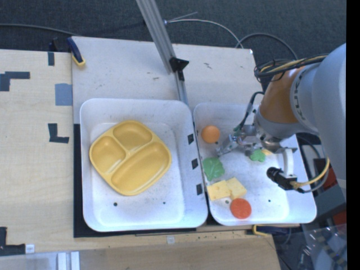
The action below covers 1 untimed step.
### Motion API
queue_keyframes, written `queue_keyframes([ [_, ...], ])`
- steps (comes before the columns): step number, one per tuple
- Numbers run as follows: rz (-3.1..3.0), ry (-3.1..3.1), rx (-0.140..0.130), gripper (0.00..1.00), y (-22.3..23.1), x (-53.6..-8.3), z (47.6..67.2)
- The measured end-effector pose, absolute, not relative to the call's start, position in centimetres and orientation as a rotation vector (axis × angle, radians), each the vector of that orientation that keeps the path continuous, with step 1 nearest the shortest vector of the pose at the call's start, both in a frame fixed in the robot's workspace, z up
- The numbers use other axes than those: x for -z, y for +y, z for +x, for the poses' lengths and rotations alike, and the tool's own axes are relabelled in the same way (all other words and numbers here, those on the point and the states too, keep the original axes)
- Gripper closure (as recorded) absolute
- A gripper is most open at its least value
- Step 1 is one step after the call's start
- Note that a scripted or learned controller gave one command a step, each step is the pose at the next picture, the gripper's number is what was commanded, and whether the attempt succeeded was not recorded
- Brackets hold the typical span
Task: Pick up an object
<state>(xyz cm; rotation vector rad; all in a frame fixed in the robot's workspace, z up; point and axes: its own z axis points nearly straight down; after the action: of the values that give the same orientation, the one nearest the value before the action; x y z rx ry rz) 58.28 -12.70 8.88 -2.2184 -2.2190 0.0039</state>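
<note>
**Tool low in the right bin, among the small items**

In the right bin, the tool sits low over the floor near the middle, reaching in from the grey arm with its orange band. Its metal parts are a small tangle from this height, and whether it is open or closed cannot be told; nothing can be made out between them. Just left of it lies an orange ball, close but apart. A small green piece lies just beside the wrist on the lower right. Nearer the front, a green leafy item rests against the bin's left wall, with a yellow block below it and a red ball touching or nearly touching that block. The left bin holds a yellow divided plate, lying flat. Both bins stand side by side on the bench.
</note>
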Motion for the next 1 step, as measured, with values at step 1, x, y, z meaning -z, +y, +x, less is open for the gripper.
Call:
queue_keyframes([
  [1,-2.215,-2.227,-0.002,0.00,-11.54,-12.87,63.68],
])
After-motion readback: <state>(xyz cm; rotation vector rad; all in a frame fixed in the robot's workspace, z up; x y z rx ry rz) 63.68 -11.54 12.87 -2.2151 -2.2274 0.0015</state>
